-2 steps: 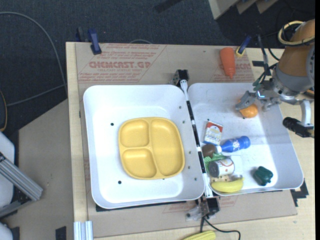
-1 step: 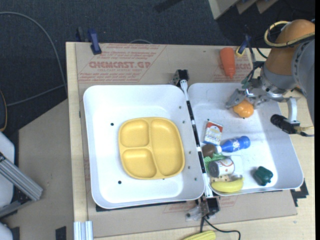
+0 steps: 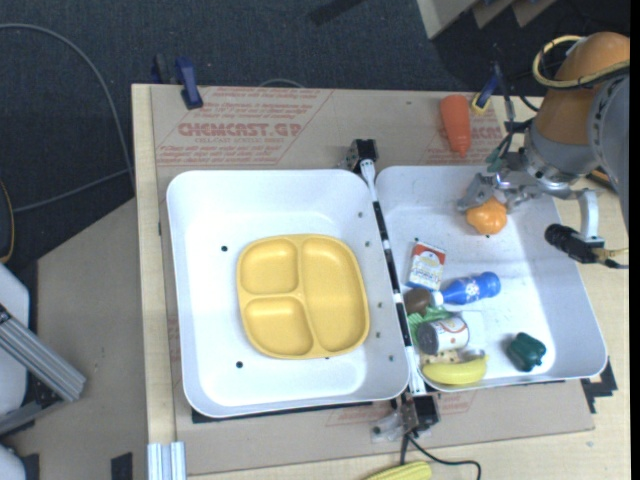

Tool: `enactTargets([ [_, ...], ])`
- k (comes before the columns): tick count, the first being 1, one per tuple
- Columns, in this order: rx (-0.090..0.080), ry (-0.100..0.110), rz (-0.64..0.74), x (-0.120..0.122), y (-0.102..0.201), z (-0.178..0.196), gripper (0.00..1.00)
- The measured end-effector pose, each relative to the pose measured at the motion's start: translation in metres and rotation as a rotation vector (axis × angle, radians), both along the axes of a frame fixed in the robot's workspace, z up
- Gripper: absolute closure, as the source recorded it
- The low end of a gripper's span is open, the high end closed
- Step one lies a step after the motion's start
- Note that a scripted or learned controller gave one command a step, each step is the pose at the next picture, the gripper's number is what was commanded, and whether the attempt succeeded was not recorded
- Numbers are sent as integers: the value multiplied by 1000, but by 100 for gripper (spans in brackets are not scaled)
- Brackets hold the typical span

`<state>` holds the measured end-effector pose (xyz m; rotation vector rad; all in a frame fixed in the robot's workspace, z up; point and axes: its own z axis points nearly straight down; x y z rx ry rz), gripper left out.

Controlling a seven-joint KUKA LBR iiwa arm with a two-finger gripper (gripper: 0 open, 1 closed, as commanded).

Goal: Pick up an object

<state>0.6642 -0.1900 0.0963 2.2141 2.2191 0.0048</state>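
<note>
A pale wooden worktop with faded red lettering stands on dark blue-grey carpet. A thin grey cable loops over the carpet at far left. A blue clamp grips the worktop's far edge. A ridged metal rail lies at near left. Light is even and soft.

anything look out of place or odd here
One thing: an orange carrot-shaped object lies on the cardboard behind the right bin, outside both bins. The other small items sit crowded along the right bin's left and front edges. The yellow divided plate lies flat in the left bin.
</note>
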Motion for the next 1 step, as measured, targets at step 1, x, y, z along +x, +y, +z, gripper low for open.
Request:
enactTargets([
  [1, 3, 5, 0, -20, 108, 89, 100],
])
